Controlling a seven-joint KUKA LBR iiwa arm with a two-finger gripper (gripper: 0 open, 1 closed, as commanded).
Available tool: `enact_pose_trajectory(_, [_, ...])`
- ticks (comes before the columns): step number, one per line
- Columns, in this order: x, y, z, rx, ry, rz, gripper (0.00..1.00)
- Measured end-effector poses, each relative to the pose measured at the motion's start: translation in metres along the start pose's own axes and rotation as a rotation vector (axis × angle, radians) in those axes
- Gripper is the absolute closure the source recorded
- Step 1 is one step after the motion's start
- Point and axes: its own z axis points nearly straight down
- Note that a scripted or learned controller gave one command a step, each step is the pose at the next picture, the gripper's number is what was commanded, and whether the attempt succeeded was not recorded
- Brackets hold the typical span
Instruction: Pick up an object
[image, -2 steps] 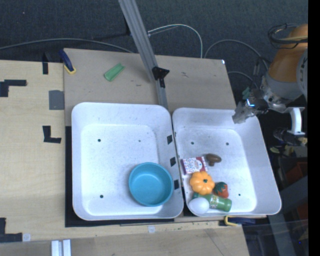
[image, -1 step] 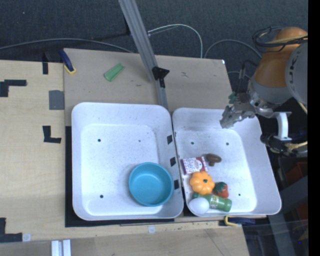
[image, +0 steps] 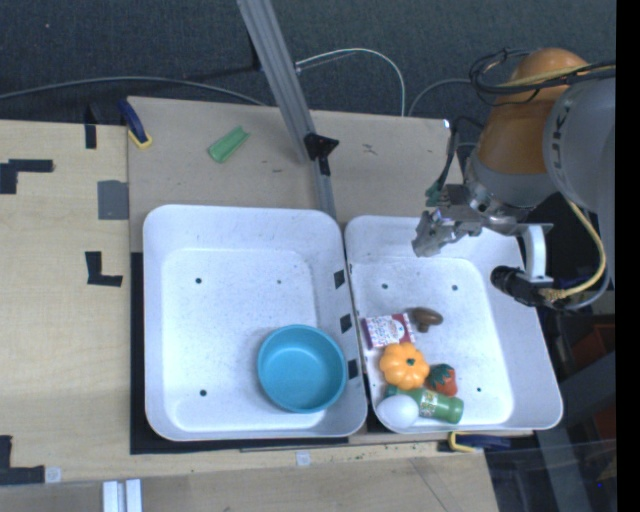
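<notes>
Two shallow white bins are set side by side, and the right bin (image: 500, 330) is taken as the landmark here. The left bin (image: 190, 300) sits touching its left wall, with a blue bowl (image: 300, 367) parked in the near corner closest to it. The arm's gripper (image: 436, 236) is hung over the right bin's far rim; whether the pincer is spread or pressed together can't be told from this angle, sorry.

All the pickable stuff is bunched in the right bin's near-left corner: an orange mini pumpkin (image: 404, 366), a red-and-white packet (image: 385, 329) just behind it, a green bottle (image: 440, 406), a white egg-like ball (image: 398, 411), and a small brown lump (image: 427, 318).

Probably best if the brown lump is targeted, since it's a bit apart from the pile. A straight-down approach would be advised, so neighbours aren't nudged.
</notes>
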Motion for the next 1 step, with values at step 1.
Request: enact_pose_trajectory(1, [0.0588,-0.0077,-0.0111,0.002,0.001,-0.001,1.00])
